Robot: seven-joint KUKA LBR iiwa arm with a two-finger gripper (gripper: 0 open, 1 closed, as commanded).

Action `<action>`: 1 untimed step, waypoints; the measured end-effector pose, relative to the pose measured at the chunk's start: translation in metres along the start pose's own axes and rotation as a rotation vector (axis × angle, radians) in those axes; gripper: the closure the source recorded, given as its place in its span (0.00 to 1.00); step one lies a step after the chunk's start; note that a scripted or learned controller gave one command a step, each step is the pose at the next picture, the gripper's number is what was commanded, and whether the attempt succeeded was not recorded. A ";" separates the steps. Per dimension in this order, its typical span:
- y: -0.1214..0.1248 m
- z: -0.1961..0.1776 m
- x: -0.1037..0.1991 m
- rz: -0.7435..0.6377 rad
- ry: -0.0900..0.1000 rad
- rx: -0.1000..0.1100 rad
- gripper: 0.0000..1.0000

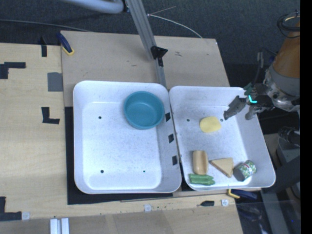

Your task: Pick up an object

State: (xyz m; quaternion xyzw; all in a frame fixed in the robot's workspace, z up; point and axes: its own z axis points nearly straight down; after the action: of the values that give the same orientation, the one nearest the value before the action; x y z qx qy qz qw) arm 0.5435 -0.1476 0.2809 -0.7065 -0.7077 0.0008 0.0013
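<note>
While its 2 fingers stand spread and grip nothing, the end effector (pixel 241 109) hovers near the yellow object (pixel 210 125).

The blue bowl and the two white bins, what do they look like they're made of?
The blue bowl looks like matte plastic: even colour, no glare. The left bin and right bin look like thin moulded plastic with rounded rims and a speckled surface, though that could be wear.

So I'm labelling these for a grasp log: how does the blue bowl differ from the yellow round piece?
The blue bowl is far larger than the yellow round piece. The bowl is hollow and open upward; the yellow piece looks solid and flattish. The bowl sits in the left bin, the yellow piece in the right bin, nearer the gripper. Both are round and stand apart from other items.
</note>
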 end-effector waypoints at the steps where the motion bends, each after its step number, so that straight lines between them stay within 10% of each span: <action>1: 0.000 -0.001 0.000 0.000 0.000 -0.001 0.00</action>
State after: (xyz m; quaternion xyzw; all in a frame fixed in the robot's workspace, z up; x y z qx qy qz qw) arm 0.5438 -0.1476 0.2815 -0.7064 -0.7078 0.0004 0.0007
